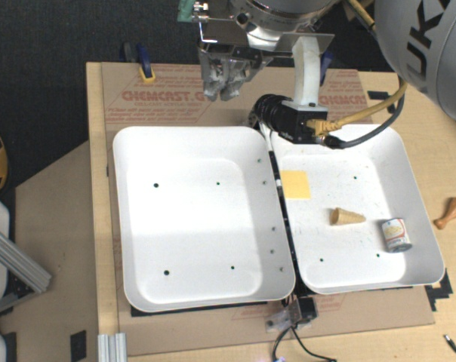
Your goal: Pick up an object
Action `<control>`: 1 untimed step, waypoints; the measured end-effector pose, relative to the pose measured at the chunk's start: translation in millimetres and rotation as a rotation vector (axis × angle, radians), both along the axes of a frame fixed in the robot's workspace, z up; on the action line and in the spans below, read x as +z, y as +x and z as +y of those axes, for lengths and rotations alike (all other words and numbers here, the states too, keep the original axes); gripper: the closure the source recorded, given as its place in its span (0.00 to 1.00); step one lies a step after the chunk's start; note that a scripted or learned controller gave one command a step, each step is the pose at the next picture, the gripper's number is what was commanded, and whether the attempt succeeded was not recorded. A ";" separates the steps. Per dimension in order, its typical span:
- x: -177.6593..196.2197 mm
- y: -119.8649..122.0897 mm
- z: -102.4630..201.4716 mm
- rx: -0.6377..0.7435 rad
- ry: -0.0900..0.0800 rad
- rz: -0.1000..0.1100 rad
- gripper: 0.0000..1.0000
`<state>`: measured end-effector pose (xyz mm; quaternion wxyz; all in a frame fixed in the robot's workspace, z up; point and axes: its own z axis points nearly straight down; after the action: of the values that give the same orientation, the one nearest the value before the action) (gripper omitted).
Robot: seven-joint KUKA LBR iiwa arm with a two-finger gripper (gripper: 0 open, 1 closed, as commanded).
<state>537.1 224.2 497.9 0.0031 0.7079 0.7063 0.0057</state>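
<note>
Gripper (222, 89): hangs beyond the 12 o'clock rim of the left shallow white plastic bin (130, 202), over the brown cardboard sheet printed in red letters (156, 95). Its fingers (212, 87) are pressed close together with nothing between them. A blue-and-yellow clamp (144, 61) sits on the sheet's edge at the gripper's 9 o'clock, well apart from it.

Edges: the two bins touch along a shared middle wall. The left bin's floor is plain white with small dark dots.

Right shallow white plastic bin (409, 194), contents:
- flat yellow square tile (295, 185), at 10 o'clock, just beside the middle wall;
- small tan cone (346, 217), lying on its side near the centre, tip toward 3 o'clock;
- small silver can with a white-and-red label (395, 234), at 4 o'clock, lying near the right wall.

The three items lie apart from one another, with white floor between them. All are well apart from the gripper.
</note>
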 end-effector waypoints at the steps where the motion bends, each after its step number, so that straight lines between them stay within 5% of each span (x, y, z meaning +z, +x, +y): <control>1: -143.2 -36.8 0.0 0.001 -0.010 0.029 1.00</control>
<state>500.3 224.2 354.7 -0.0036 0.7074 0.7068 -0.0083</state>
